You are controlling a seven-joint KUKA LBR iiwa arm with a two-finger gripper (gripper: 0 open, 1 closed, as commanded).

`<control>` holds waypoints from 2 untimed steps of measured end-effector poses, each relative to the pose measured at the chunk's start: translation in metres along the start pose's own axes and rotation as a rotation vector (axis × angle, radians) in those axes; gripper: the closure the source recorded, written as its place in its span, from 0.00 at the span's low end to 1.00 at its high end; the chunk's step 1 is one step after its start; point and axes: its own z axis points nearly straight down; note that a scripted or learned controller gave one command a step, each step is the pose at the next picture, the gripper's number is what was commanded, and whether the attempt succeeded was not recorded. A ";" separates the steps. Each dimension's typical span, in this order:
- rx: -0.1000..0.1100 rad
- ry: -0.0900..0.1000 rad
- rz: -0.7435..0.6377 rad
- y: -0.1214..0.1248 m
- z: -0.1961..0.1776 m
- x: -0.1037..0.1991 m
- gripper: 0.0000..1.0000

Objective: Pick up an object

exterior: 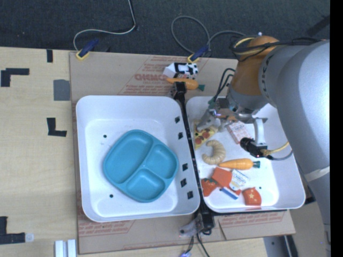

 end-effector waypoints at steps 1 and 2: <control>-0.006 0.002 0.001 -0.052 -0.089 0.026 1.00; -0.003 0.002 0.001 -0.053 -0.088 0.026 0.00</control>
